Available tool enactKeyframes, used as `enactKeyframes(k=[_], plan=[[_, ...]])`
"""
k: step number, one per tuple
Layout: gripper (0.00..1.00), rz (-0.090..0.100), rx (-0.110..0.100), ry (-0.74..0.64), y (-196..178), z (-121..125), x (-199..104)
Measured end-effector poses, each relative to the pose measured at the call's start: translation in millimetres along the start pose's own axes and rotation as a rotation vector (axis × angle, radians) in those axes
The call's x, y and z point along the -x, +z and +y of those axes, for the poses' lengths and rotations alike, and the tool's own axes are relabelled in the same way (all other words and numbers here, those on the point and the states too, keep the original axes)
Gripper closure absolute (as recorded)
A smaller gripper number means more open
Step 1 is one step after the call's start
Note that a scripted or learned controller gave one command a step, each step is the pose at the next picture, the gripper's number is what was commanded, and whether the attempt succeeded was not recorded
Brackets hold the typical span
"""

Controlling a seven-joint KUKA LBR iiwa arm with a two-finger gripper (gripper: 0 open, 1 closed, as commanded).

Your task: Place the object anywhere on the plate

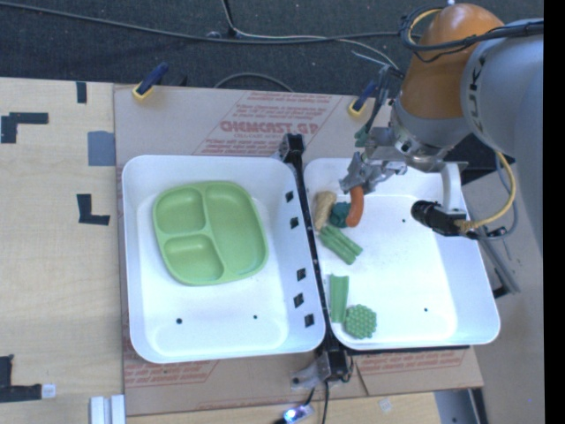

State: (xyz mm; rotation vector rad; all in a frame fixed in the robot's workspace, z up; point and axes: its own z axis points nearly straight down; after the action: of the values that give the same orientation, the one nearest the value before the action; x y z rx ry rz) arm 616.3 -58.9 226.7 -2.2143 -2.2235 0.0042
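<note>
My arm leans in over the right bin, my pincer hanging just above the orange carrot near its left wall, whether apart or together I cannot tell.
</note>
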Motion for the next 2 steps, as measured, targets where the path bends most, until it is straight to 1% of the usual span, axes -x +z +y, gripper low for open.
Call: enactKeyframes(k=[2], plan=[[1.0,0.0,0.0,-0.002,1.6,-47.7,-118.2]])
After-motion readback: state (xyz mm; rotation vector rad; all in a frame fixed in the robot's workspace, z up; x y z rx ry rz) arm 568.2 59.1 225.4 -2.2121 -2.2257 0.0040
